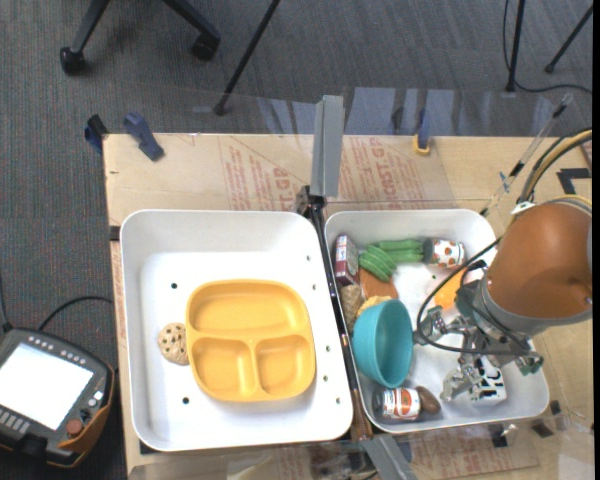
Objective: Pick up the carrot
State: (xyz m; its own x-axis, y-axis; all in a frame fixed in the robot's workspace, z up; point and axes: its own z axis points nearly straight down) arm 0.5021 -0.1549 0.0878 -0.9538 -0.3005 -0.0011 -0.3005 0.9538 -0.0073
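The carrot (376, 286) is an orange piece in the right bin (480, 223), just above the teal bowl (383, 343), whose rim covers its lower end. My gripper (477, 373) hangs low over the bin's lower right part, well to the right of and below the carrot. It points down with its linkages spread wide and open, nothing between them. A small white and black item (490, 386) lies right under the gripper.
Green pods (392, 256), a small orange and white toy (444, 253) and a can (345, 260) lie along the right bin's top. Another can (401, 403) lies at its bottom edge. The left bin (150, 248) holds a yellow divided plate (250, 340) and a cookie (173, 342).
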